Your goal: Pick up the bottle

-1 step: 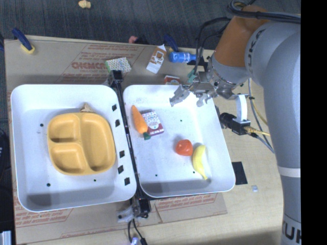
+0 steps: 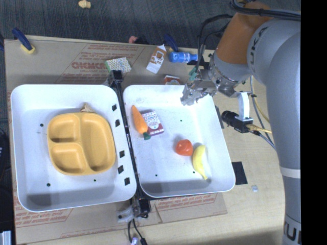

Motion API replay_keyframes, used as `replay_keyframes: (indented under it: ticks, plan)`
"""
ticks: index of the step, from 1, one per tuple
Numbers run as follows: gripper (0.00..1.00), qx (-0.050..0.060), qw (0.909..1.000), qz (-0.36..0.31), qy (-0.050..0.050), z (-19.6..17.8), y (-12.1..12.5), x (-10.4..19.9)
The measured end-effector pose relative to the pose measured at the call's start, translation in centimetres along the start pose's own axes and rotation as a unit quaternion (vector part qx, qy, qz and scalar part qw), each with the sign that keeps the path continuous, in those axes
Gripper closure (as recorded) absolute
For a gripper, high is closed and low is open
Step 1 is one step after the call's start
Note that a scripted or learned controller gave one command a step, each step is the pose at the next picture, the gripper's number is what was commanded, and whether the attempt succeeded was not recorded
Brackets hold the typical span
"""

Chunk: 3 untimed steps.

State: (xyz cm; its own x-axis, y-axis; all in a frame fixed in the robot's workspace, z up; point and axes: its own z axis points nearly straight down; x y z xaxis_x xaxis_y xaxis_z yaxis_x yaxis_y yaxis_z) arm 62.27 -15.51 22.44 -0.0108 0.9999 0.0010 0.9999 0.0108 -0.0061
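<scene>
Bottle (image 2: 180, 57): blue, lying on its side on the tabletop (image 2: 76, 60) behind the right bin (image 2: 217, 131), outside both bins. Gripper (image 2: 190, 97) hangs over that bin's far right corner, apart from the bottle; finger state cannot be determined. Right bin: one carrot (image 2: 139, 119), one carton (image 2: 153, 122), one tomato (image 2: 184, 147), one banana (image 2: 199, 161). Left bin (image 2: 25, 137): one yellow tray (image 2: 80, 142). Tabletop is printed cardboard; dark floor (image 2: 127, 9) beyond.

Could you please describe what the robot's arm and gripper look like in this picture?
The arm is thick, rounded and light grey, with an orange band above the wrist. Black cables loop around the wrist section. The gripper is a small metallic grey part at the arm's end.
</scene>
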Motion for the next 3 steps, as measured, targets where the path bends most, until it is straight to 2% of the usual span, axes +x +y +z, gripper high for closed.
replay_keyframes:
  ticks: [1, 2, 3]
  plan:
    - [1.0, -0.001, 0.997, -0.077, 0.0, -0.8, -3.8, -2.2]
    - [1.0, -0.001, 0.9997, 0.023, 0.0, -4.3, -11.1, -5.5]
    - [1.0, -0.001, 0.9962, 0.087, 0.0, -3.0, -14.7, -4.8]
